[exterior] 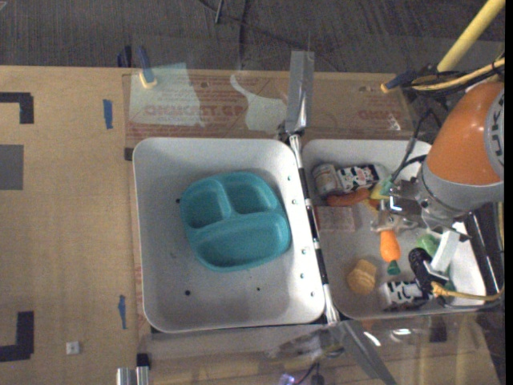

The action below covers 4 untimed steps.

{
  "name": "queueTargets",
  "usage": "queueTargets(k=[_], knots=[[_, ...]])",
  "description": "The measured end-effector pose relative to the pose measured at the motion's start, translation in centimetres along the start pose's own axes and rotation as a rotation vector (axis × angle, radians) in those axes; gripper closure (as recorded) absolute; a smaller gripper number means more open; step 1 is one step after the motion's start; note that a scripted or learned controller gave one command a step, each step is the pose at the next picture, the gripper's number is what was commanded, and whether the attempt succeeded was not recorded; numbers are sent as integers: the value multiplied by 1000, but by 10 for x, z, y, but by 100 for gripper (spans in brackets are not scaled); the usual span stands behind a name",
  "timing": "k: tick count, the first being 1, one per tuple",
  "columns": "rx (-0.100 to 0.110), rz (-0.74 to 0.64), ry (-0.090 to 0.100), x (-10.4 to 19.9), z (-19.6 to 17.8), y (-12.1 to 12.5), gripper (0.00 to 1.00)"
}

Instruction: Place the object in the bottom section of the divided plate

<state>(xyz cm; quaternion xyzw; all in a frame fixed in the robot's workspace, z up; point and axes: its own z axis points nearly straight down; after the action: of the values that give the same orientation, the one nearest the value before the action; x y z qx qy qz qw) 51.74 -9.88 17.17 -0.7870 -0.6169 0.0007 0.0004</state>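
Cardboard bench (64, 215) under two white bins | left bin (160, 295): teal divided plate (233, 220) | right bin (341, 295): round tan object (361, 276), carrot (389, 249), possibly a milk carton (357, 176) | gripper (394, 209) above carrot, jaw state unclear

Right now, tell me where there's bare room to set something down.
Free: the plate's three sections, and the left bin's floor between plate and near wall. Crowded: the right bin, with can, cartons, carrot, cookie and gripper.
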Motion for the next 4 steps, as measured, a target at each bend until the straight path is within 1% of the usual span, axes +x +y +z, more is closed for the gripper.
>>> queueTargets(k=[1, 2, 3, 4], knots=[[-1, -1, -1, 0, -9, 1, 100], [0, 107, 1, 93, -12, -4, 100], [4, 244, 0, 154, -17, -62, 100], [2, 445, -1, 135, -11, -55, 100]])
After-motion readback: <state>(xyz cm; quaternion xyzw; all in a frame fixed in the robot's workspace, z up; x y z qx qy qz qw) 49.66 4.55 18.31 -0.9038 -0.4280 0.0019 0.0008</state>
